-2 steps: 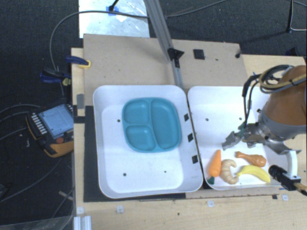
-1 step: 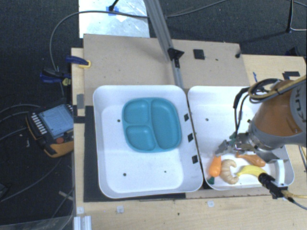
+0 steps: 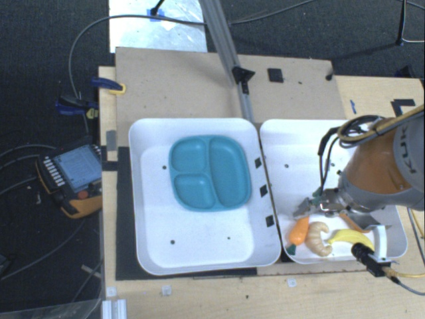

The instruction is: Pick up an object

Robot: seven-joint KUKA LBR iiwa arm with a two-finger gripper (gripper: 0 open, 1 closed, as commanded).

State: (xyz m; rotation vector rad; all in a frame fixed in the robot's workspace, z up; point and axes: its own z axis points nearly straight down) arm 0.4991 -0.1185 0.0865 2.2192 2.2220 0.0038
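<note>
Food toys cluster at the near edge of the right bin (image 3: 279, 145): a carrot (image 3: 299, 230), a pale curved piece, perhaps a croissant (image 3: 319, 238), touching it on the right, and a banana (image 3: 350, 237) lying just beyond that, against the near rim. Any of the three could serve as the object to pick up; their crowding into one corner probably makes a clean grasp harder, since fingers closing on one piece may nudge its neighbour. Directly behind the cluster, the gripper (image 3: 319, 206) hangs low over the bin floor, just above the carrot and croissant, carried by the arm (image 3: 382, 168) that reaches in from the right; the low pose suggests an attempt on this group. Whether the tool is open or closed cannot be told, and nothing is visibly held. Farther left, the left bin (image 3: 149, 244) holds a blue divided plate (image 3: 211, 173), lying flat and well apart from the toys. Beyond both bins lies the bench (image 3: 172, 78).
</note>
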